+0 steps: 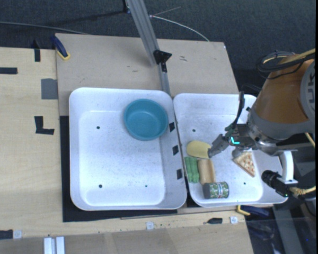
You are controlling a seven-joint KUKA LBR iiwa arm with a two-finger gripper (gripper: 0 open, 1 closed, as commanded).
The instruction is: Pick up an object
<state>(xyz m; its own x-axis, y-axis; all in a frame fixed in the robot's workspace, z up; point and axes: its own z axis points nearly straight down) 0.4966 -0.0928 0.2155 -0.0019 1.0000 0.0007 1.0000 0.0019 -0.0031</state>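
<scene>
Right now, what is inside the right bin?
In the right bin: a yellow piece, a green block, a tan cylinder, a small can and a pizza slice. The gripper and arm cover the bin's right side.
</scene>
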